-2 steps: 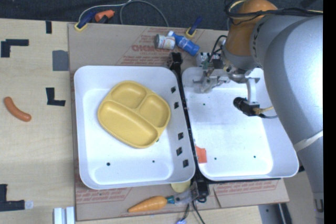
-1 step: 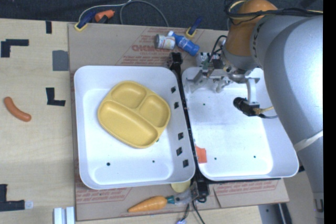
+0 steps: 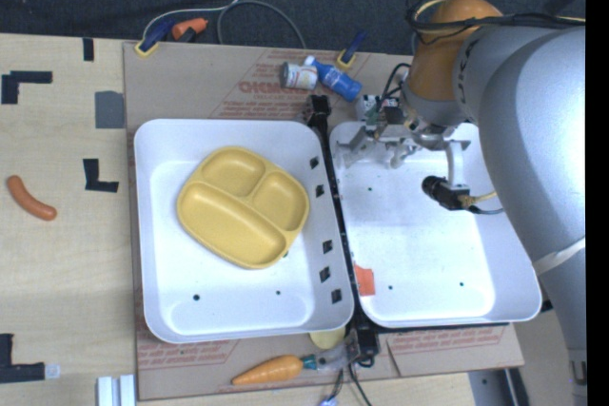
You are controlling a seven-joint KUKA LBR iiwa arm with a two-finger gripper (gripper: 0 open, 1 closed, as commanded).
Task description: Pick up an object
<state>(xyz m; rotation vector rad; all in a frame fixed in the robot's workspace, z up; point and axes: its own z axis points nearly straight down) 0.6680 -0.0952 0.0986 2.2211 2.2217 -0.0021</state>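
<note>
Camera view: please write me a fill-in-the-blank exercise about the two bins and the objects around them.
1. The divided plate in the left bin has the colour ____.
2. The toy carrot lies outside the bins, below the ____ bin.
3. The gripper is over the upper left corner of the ____ bin.

Missing words: yellow; left; right

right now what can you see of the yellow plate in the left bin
The yellow plate looks like smooth moulded plastic, rounded, split by raised ridges into three compartments: one large along the lower left, two smaller towards the upper right. It lies flat and right way up on the floor of the left bin, turned at a slant, nearer the bin's far side. The compartments look bare. Only the bin touches it.
</note>
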